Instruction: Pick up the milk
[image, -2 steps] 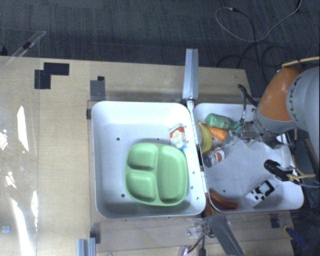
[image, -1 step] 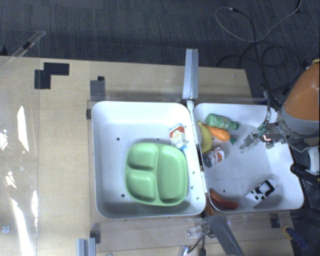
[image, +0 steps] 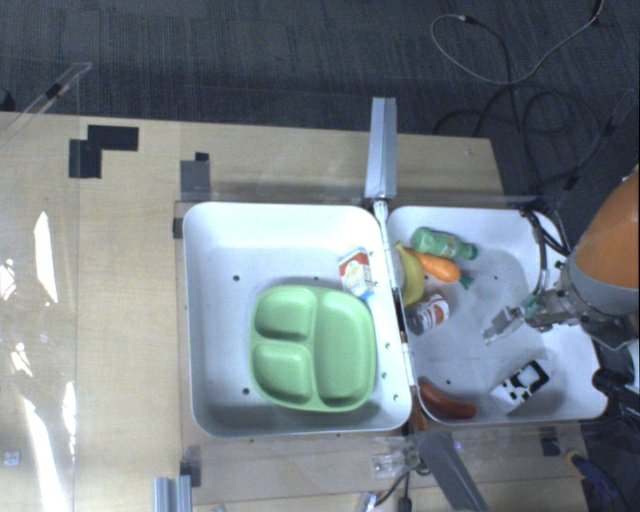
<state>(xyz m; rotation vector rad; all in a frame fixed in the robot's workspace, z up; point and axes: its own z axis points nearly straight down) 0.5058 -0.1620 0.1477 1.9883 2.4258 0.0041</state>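
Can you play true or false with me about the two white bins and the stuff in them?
1. The green plate is in the left bin. True.
2. The milk sits in the right bin. False: it lies in the left bin, by the wall between the bins, just above the plate.
3. The carrot is in the right bin. True.
4. The hand is over the left bin. False: it is over the right bin, far from the milk.
5. The can is on the plate. False: it lies in the right bin, below the banana.
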